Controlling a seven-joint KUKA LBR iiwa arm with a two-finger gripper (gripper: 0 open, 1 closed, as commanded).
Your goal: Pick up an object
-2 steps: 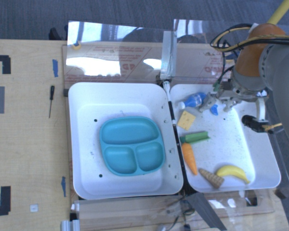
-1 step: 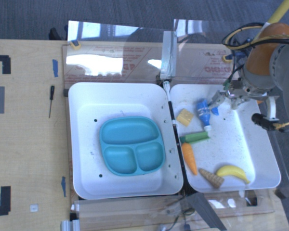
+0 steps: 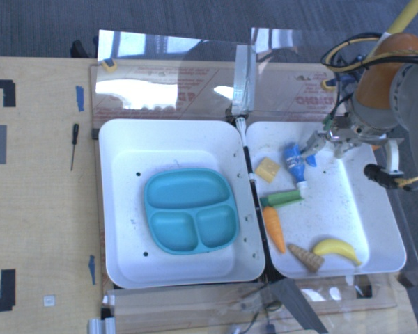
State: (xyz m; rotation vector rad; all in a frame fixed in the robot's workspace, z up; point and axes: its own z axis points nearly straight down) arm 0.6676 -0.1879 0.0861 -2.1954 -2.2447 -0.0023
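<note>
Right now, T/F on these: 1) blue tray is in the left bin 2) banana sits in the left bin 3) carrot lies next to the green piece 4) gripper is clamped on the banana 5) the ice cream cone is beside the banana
1) True. The blue tray lies in the left bin.
2) False. The banana is in the right bin, near its front edge.
3) True. The carrot lies just below the green piece.
4) False. The gripper is at the bin's far end, well away from the banana.
5) True. The cone lies just left of it.
</note>
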